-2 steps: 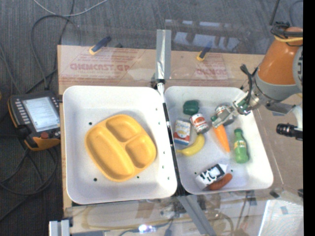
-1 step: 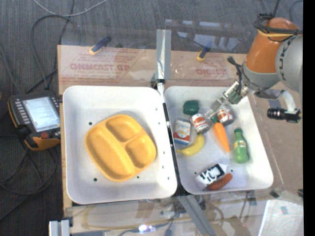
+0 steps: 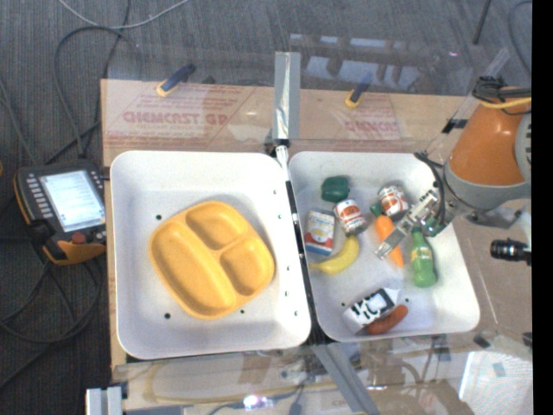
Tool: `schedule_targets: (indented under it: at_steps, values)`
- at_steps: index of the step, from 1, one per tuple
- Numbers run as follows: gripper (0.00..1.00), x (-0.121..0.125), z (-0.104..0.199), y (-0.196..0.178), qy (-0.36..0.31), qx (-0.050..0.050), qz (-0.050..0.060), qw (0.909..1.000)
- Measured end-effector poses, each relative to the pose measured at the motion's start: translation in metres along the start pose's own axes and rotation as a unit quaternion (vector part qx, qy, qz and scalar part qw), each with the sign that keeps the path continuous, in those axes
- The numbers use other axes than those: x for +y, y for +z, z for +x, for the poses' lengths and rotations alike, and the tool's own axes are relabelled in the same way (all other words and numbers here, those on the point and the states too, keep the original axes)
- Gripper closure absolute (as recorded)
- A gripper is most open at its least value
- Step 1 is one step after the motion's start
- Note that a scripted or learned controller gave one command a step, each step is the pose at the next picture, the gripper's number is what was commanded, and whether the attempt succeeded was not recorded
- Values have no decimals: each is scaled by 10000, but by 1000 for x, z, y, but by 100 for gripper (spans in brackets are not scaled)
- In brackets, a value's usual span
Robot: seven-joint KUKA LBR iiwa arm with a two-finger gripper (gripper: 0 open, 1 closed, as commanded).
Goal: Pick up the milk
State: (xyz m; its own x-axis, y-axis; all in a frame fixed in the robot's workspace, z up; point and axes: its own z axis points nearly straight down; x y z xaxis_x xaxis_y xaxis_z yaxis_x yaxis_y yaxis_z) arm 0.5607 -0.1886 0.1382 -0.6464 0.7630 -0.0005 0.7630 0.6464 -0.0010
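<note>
From the camera view above the bench, the task sits at its approach step: the milk [image 3: 320,232], a small white and blue carton with a red patch, stands untouched near the left wall of the right bin [image 3: 462,314], just above the banana [image 3: 339,257]. The arm [image 3: 488,150] reaches in from the right, and its pincer [image 3: 406,233] hangs low over the middle of that bin, well to the right of the carton, close over the carrot [image 3: 386,234] and beside the green bottle [image 3: 422,260]. Its fingers look parted and nothing sits between them, so it reads as released. The next move, as I judge it, calls for a shift left across the bin to centre over the carton, then a descent that clears the red-labelled can [image 3: 350,215] just beside it.

The bench carries 2 bins. The left bin [image 3: 130,318] holds 1 thing, a yellow divided tray [image 3: 212,257] with 3 compartments, lying slightly turned. The right bin is crowded: a dark green block [image 3: 335,188] at the top, a second can [image 3: 391,201] to the right of the first, and near the front a black and white box [image 3: 371,305] with a red sausage-like piece [image 3: 386,319] touching it.
</note>
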Motion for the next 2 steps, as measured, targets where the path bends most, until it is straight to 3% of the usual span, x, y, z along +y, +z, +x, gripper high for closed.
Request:
schedule_targets:
  at_steps: [1,2]
  values:
    - [0,-25,46,-87,-725,-6,-4,9974]
    - [0,19,136,-45,-994,17,-2,9950]
